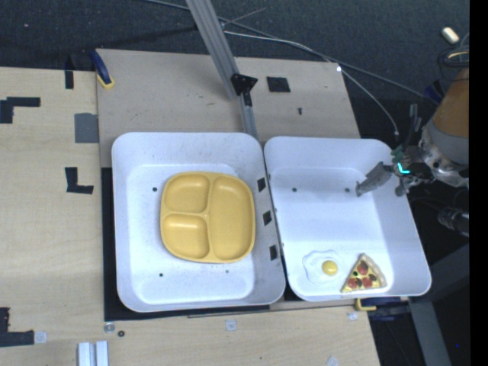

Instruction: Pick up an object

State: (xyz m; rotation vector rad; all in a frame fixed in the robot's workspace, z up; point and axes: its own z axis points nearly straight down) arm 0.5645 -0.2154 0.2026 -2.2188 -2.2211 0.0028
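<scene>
- The pizza slice (364, 274) is lying flat in the right bin's (335, 152) near right corner, its tip pointing up and away toward the far wall, crust toward the near rim.
- A fried egg (323, 266) is sitting just beside it on the left, so that side's tight; the rest of that bin's floor is giving plenty of room.
- The end effector (381, 175) is hanging over the far right rim, well apart from the slice; can't tell how it's set.
- A yellow plate (207, 217) is sitting in the left bin (137, 204).
</scene>
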